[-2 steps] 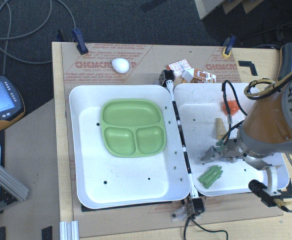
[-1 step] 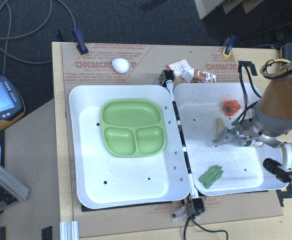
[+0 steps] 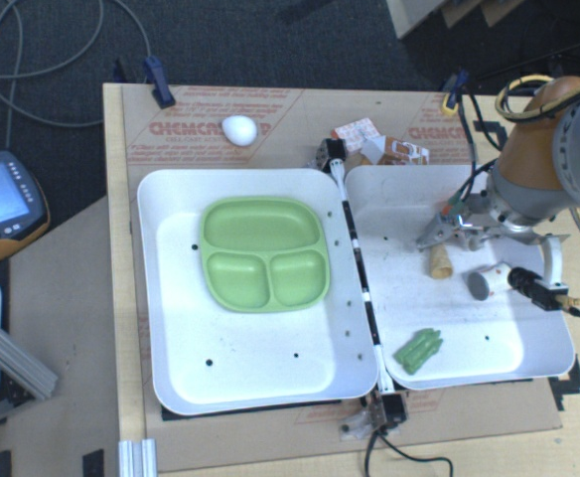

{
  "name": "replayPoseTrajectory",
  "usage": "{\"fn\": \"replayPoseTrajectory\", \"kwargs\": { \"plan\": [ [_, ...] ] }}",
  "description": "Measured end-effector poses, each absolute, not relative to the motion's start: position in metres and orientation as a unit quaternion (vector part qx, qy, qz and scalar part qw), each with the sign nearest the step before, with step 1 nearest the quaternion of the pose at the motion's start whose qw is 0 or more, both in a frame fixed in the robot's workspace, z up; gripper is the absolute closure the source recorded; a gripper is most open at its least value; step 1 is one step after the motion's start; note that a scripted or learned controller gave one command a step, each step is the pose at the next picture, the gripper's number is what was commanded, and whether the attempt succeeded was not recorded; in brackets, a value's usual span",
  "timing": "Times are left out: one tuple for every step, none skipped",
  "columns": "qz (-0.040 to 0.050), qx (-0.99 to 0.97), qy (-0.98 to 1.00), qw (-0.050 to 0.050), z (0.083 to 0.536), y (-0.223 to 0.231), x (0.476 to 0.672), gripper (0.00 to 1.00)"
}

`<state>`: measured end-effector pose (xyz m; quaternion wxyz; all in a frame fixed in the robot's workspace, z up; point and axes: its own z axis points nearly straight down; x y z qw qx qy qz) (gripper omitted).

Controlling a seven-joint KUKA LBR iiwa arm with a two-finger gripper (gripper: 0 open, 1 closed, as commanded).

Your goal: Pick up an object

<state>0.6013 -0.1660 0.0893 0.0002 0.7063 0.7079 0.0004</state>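
My gripper [image 3: 447, 231] hangs low over the upper middle of the right bin [image 3: 528, 361], reaching in from the right. A small tan cork-like piece [image 3: 439, 261] lies just below it, very close to its tip. Further right and lower sits a small grey round piece [image 3: 479, 285]. A green bumpy item [image 3: 417, 350] lies near the bin's front left corner. I see nothing held in the gripper.
The left bin [image 3: 171, 296] holds a green divided plate [image 3: 265, 251]. On the bench behind the bins lie a white egg-shaped object [image 3: 238, 129] and crumpled wrappers [image 3: 374, 143]. The arm's wrist and cables [image 3: 533, 182] overhang the right bin's far right side.
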Motion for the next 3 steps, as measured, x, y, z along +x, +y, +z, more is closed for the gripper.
{"fn": "replayPoseTrajectory", "kwargs": {
  "plan": [
    [-0.0002,0.707,0.708,-0.001,0.084,-0.119,0.579,0.0],
    [0.0,0.706,0.708,0.0,0.094,-0.119,0.579,1.0],
    [0.0004,0.707,0.707,0.0,0.185,-0.051,0.564,1.0]
  ]
}}
